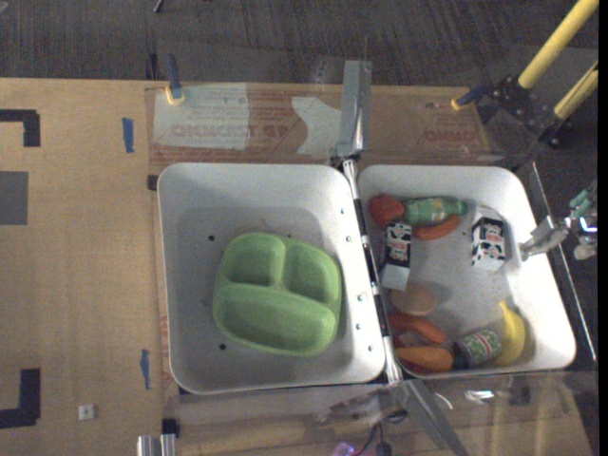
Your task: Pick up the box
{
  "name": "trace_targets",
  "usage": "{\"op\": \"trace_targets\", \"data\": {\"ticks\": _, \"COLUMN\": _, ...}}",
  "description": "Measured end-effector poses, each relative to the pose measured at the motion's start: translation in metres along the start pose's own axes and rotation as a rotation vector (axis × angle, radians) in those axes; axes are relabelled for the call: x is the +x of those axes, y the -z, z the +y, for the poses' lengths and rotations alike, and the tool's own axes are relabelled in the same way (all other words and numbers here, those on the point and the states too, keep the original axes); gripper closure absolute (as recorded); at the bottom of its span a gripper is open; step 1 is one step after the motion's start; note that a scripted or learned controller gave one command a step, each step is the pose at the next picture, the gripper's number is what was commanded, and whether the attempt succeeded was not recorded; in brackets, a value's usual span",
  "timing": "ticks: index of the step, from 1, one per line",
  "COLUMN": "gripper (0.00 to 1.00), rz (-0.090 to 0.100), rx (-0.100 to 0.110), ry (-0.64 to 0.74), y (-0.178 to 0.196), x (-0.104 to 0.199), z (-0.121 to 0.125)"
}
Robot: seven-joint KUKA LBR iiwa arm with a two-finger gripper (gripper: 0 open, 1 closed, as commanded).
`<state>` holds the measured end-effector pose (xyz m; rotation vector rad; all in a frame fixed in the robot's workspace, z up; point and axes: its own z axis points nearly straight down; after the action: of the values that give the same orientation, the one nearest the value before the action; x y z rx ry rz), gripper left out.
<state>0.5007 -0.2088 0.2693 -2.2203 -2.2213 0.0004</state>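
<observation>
Two small white boxes with black cow patches lie in the right bin. One box sits near the bin's right wall. The other box lies against the left wall, by the divider. My gripper hovers at the right bin's right rim, just right of the nearer box and apart from it. Most of the arm is cut off by the frame's edge. Nothing shows in the gripper.
The right bin also holds a green bottle, an orange sausage, a red item, a bun, carrots, a small bottle and a banana. A green divided plate lies in the left bin.
</observation>
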Motion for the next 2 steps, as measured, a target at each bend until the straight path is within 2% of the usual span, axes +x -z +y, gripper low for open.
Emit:
{"op": "trace_targets", "data": {"ticks": 1, "gripper": 1.0, "rz": -0.002, "rx": -0.003, "ry": 0.0, "y": 0.01, "x": 0.0, "z": 0.001}}
{"op": "trace_targets", "data": {"ticks": 2, "gripper": 1.0, "rz": -0.003, "rx": -0.004, "ry": 0.024, "y": 0.024, "x": -0.015, "z": -0.021}}
